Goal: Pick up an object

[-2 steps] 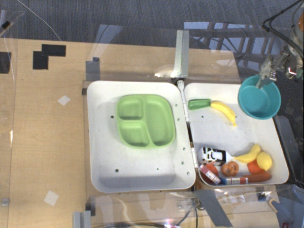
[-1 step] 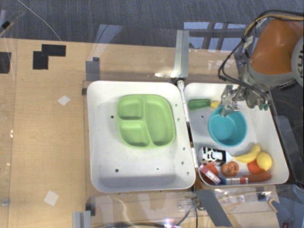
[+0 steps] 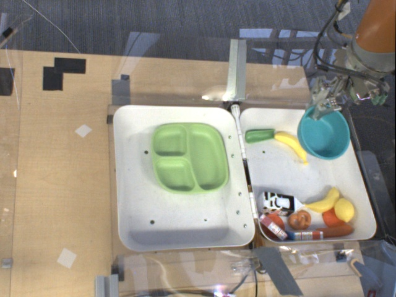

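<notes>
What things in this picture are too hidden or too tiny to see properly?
- Gripper: in the camera view, cables and wrist parts crowd it at the teal bowl's rim, so whether it grips the rim is unclear.
- Arm: cut off by the top and right edges.
- Toy pile in the right bin's near corner: pieces overlap; the black-and-white label is too small to read.

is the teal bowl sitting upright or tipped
Tipped: the teal bowl shows its whole inside to the camera, upper rim raised at the hand.
</notes>
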Motion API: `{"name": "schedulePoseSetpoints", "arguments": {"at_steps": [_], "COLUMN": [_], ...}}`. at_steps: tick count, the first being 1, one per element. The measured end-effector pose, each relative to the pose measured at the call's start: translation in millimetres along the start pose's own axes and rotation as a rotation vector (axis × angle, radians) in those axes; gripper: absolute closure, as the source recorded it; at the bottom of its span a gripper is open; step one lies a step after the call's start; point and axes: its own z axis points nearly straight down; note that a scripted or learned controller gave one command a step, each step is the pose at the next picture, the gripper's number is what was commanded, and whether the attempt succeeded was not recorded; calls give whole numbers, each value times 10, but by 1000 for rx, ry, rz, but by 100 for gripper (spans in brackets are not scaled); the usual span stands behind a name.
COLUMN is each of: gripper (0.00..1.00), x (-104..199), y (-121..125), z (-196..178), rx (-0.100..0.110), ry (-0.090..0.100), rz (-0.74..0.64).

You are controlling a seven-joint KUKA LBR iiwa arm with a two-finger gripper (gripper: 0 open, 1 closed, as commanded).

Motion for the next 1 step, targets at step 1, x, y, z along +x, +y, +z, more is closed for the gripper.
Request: {"name": "schedulePoseSetpoints", "arguments": {"at_steps": [1], "gripper": [0], "x": [3], "y": [9], "z": [19], "rx": [-2], "ry": [3], "rz": [-1]}}
